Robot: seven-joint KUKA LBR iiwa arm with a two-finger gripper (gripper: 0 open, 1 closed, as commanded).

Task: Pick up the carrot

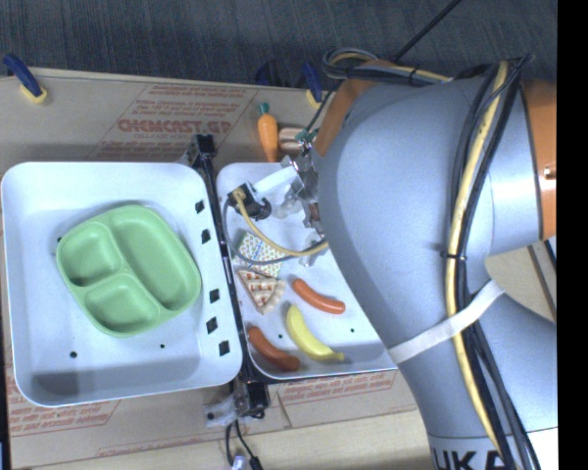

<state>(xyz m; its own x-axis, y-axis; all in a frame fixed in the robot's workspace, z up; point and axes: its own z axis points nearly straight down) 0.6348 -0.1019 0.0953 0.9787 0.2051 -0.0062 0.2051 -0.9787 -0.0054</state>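
So the bench (127, 116) is topped with brown cardboard with red print on it, and past its far edge there's dark grey carpet. Two blue clamps on the far edge, one at the left corner (24, 76) and one nearer the middle (312, 84).

Two white bins sit side by side, touching along a black clip strip. The left bin (39, 262) has one green divided plate (127, 267) in it, three compartments, lying a bit tilted toward the middle of the bin. The right bin (265, 174) holds one yellow banana (309, 336), two sausage-looking things, an orange-red one (318, 297) just above the banana and a browner one (272, 349) by the near edge, plus a pizza slice (260, 290) and a patterned piece (260, 251) right above it.

One carrot (267, 135), and it's not in either bin: it's lying on the cardboard just beyond the right bin's far rim.

The grey arm (421, 213) covers most of the right bin. The gripper (299, 189) hangs over the far part of that bin, near the carrot but apart from it. Can't tell how the fingers are set, too cluttered with cables there.
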